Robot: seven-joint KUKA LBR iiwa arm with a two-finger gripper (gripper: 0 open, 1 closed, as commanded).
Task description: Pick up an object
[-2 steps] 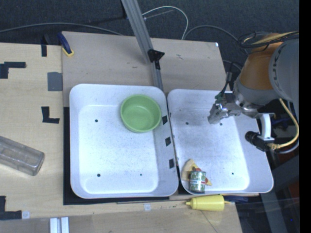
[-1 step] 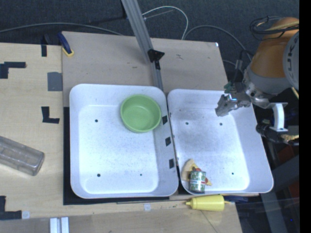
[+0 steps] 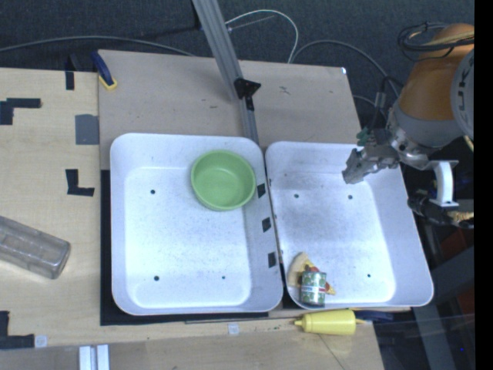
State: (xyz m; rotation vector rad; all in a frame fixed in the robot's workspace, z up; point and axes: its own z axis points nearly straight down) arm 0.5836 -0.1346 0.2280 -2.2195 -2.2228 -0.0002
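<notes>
Green bowl (image 3: 223, 179) is sat in the left bin (image 3: 131, 284). Nothing is picked up yet. Whether the hand (image 3: 356, 170) is open cannot be told; it must be moved left and down.

Bowl (image 3: 223, 179) in left bin (image 3: 131, 230); can (image 3: 313, 287) in right bin (image 3: 385, 230).

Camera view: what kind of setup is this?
Most likely a lab bench for robot grasping trials: two shallow white bins side by side, the arm's gripper over the right one, and test items such as a green bowl and a small can.
</notes>
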